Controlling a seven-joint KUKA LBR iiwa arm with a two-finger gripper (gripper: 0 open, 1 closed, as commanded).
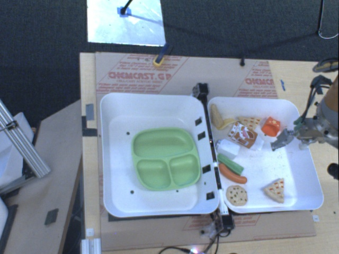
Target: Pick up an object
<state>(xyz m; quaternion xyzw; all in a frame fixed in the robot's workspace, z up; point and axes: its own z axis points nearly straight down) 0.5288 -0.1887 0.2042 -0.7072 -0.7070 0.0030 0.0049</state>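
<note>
A: Where does the claw (280, 140) sit?

B: It hangs over the right bin (304, 165), near that bin's right wall, at the end of the arm (326, 126) reaching in from the right. Its dark tip points left, toward the toys.

A: Is it gripping anything?

B: Nothing shows between its fingers. Whether they are spread or pressed together cannot be told; the tip is small and dark at this slant.

A: Which thing lies nearest?

B: The orange block (271, 126). It lies just up and to the left of the claw tip, close beside it but apart. It looks compact, with no clear long axis, so the approach angle likely matters little.

A: And the others?

B: The pizza slice (275, 190) lies well below the claw, toward the bin's near edge. The cookie (236, 195) sits left of that. The carrot (233, 173) lies on a slant against the left wall, its long axis running down to the right, with the green stick (230, 163) just above it. The waffle pack (243, 135) and banana (217, 117) lie farther left.

A: So the move?

B: Probably a short shift up-left, then down onto the orange block.
</note>
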